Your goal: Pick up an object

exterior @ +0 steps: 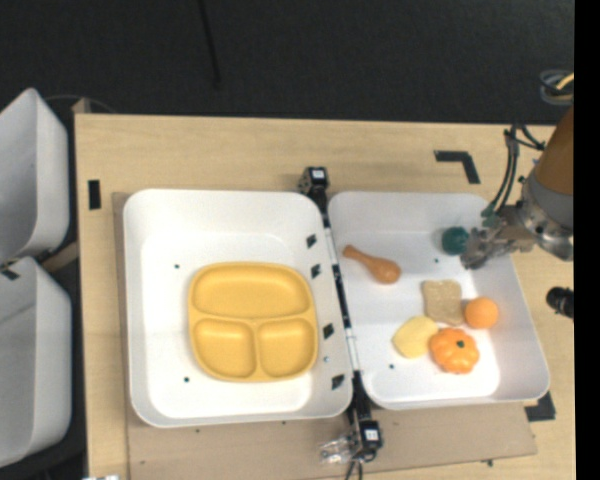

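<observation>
I see 2 white bins side by side on the tabletop (100, 288); the left bin (160, 228) carries a yellow divided tray (252, 320), and the right bin (510, 368) carries the loose objects. The tool (477, 248) sits low over the right bin's far-right area, near the tabletop's right edge, with the arm (552, 183) entering from that edge and its wrist angled down and toward the bin's middle. I cannot tell whether the tool is released or clenched; nothing is visibly gripped. A small teal object (453, 237) lies just beside the tool, on its left, and I judge it the nearest candidate. It looks round, with no clear long axis. The tan drumstick-shaped piece (372, 264) lies further left, its long axis running diagonally. A beige slice (442, 299), an orange ball (481, 313), a yellow lump (414, 336) and an orange pumpkin (453, 351) cluster toward the near edge.
</observation>
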`<state>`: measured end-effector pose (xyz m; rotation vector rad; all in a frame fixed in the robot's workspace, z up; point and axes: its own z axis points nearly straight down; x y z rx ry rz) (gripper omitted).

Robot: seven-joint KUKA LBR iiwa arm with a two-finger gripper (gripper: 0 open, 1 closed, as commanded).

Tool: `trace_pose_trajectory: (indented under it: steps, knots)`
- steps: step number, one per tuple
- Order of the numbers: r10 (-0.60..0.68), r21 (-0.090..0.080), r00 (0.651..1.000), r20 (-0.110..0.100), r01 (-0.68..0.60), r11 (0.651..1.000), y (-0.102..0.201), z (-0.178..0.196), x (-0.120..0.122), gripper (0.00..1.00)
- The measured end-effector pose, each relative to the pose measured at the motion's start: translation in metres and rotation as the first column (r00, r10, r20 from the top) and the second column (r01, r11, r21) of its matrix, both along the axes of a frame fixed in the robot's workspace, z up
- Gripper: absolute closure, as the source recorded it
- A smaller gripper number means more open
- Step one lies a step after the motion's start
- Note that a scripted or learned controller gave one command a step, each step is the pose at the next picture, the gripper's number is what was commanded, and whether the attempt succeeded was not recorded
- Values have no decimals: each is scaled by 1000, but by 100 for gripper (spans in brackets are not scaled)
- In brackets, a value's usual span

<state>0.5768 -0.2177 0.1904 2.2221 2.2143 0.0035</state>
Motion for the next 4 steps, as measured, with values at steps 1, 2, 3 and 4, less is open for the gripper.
trace_pose_trajectory:
  steps: [1,2,3,4]
  knots:
    - [3,1,1000,-2,-3,1000,-1,17,1,100]
    - [11,3,1000,-2,-11,1000,54,32,2,100]
    - [12,3,1000,-1,-12,1000,114,43,11,100]
    - [11,3,1000,-3,-11,1000,172,51,9,100]
